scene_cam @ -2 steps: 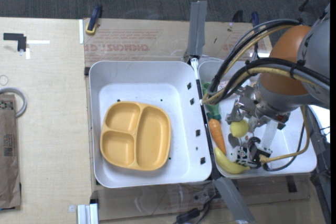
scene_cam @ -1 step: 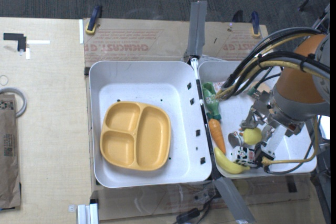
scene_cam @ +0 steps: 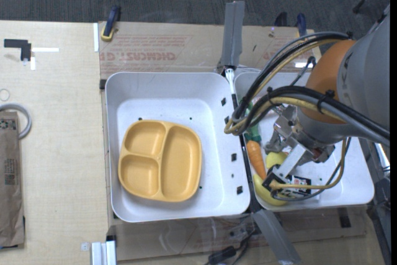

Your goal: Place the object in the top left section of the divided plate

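Note:
A yellow divided plate (scene_cam: pixel 161 160) lies in the left bin (scene_cam: pixel 155 87), with two small sections on its left and one long section on its right; nothing lies on it. My gripper (scene_cam: pixel 282 143) is down in the right bin (scene_cam: pixel 356 186), mostly hidden under the wrist and cables. Just to its left lie an orange carrot (scene_cam: pixel 255 158), a yellow object (scene_cam: pixel 265 188) below it and a green object (scene_cam: pixel 252 133) above it. I cannot make out anything between the fingers.
A grey divider post (scene_cam: pixel 233 34) stands behind the wall between the two bins. Cardboard (scene_cam: pixel 161 46) lies behind the left bin. A brown paper bag (scene_cam: pixel 10 177) lies on the bench at the far left.

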